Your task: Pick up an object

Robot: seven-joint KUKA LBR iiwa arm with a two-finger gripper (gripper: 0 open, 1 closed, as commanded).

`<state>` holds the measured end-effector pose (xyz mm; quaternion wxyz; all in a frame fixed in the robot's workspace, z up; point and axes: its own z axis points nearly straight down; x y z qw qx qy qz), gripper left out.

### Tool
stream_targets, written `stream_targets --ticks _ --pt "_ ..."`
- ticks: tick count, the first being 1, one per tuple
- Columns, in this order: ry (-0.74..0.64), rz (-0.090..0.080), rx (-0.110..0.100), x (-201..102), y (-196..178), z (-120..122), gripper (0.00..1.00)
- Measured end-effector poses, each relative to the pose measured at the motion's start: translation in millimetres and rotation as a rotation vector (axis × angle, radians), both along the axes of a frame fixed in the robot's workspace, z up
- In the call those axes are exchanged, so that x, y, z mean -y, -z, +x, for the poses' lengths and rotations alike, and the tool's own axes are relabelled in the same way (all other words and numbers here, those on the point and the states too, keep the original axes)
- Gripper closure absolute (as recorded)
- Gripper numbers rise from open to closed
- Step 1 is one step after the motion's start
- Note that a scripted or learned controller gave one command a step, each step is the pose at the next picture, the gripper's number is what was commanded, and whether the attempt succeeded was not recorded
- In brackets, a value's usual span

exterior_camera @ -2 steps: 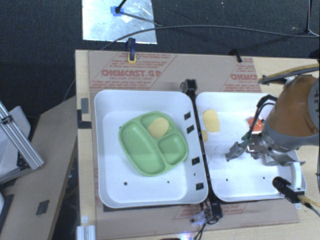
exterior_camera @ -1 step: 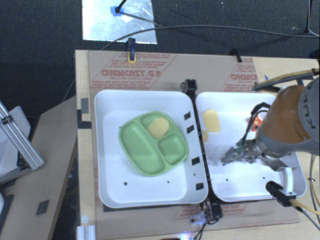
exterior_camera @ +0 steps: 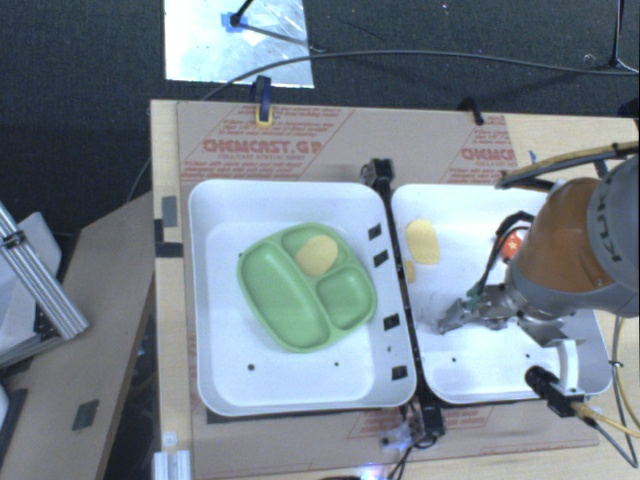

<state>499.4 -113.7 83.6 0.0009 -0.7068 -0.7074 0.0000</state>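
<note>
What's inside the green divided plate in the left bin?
One pale yellow object sits in the upper compartment of the green plate. The long compartment and the lower right one show bare green. Whatever lies beneath the plate on the left bin floor is covered.

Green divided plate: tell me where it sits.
The green divided plate lies in the left bin, near its middle, with a yellow object in its upper compartment.
</note>
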Motion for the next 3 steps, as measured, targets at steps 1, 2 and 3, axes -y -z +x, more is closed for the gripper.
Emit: stream_targets --ticks 1,2,3 --pt "0.000 -0.001 0.004 0.2 -11.7 1.3 1.00" --pt "-0.003 -0.002 0.007 -2.8 -61.5 -6.3 1.00" --pt "-0.003 -0.003 0.008 5.8 -108.5 -5.3 1.00"
